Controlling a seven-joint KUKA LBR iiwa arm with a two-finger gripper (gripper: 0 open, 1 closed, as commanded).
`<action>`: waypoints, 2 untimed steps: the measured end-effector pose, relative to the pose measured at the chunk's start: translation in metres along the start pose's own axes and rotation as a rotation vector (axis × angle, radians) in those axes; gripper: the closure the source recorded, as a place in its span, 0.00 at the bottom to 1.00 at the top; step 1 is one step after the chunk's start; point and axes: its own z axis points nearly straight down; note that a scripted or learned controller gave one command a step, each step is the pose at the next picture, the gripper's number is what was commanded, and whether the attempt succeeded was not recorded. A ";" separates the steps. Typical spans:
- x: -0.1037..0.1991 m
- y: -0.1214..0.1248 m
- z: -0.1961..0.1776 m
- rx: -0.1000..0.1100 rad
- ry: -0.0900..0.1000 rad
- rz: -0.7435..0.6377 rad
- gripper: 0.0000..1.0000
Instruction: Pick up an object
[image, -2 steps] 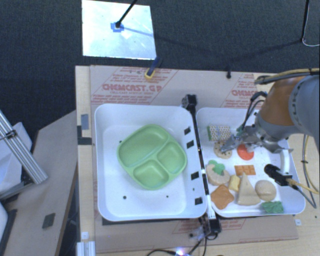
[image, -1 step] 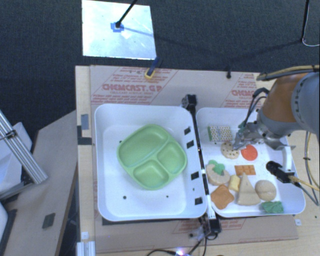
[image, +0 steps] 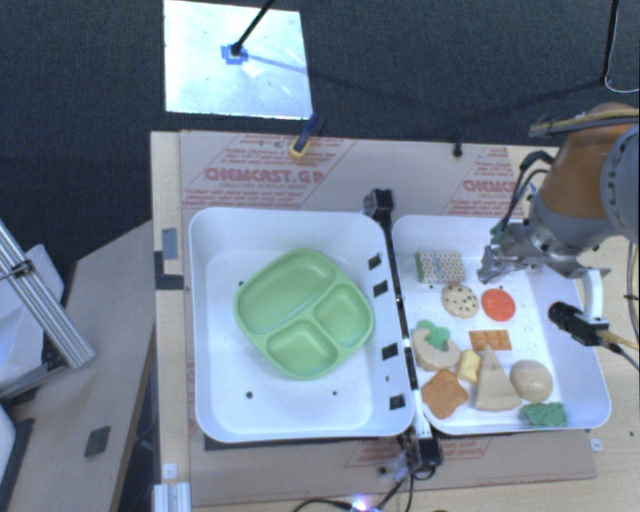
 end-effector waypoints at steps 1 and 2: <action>-0.005 0.001 -0.064 -0.002 -0.001 0.000 1.00; -0.005 0.002 -0.079 0.002 0.001 -0.001 1.00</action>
